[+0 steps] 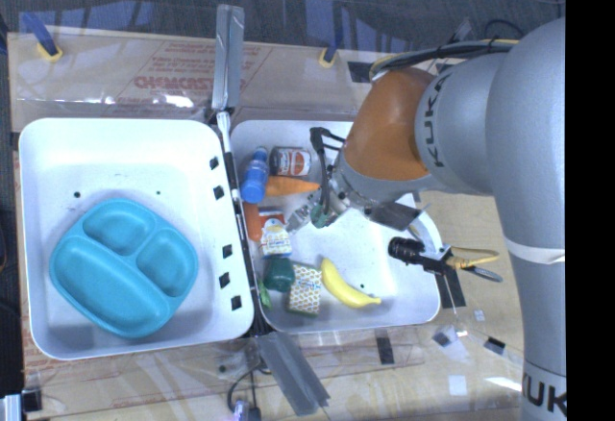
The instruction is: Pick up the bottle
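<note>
The grey arm (pixel 500 150) with its glossy orange band covers the right bin's (pixel 408 309) far corner. The left bin (pixel 58 160) holds a smooth blue compartment tray (pixel 123 265). The tool (pixel 322 212) hangs near the blue bottle (pixel 255 177), a can (pixel 291 160) and a banana (pixel 346 284); its opening can't be judged.

Two bins (pixel 38 217) are set side by side on the bench (pixel 115 63). A divided tray (pixel 123 265) is placed in the left bin. Bottle (pixel 255 176), can (pixel 292 161), banana (pixel 346 284) are crowded in the right bin (pixel 404 309), hand (pixel 322 210) above them.
</note>
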Robot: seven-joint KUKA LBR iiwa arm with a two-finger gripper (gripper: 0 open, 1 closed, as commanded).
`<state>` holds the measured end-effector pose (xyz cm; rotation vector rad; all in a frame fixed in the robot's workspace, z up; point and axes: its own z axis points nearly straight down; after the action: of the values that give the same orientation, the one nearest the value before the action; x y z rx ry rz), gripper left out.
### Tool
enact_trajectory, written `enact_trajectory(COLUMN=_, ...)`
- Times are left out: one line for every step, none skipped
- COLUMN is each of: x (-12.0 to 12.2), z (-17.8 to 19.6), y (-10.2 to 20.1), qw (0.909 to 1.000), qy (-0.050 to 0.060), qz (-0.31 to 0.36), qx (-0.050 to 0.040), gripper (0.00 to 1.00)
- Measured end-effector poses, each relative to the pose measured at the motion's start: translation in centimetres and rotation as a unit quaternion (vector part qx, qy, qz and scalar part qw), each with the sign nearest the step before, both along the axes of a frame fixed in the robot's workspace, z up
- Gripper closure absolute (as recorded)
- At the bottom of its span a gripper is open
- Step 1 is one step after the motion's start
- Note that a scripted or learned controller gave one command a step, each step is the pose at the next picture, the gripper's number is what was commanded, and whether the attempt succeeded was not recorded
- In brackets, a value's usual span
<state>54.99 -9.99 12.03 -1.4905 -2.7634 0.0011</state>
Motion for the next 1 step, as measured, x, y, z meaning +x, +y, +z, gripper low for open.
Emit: enact_trajectory(x=1.76, z=7.17, y=5.46, qw=0.9886, qy=-0.001, qz=-0.151, qx=-0.0004, gripper=1.0)
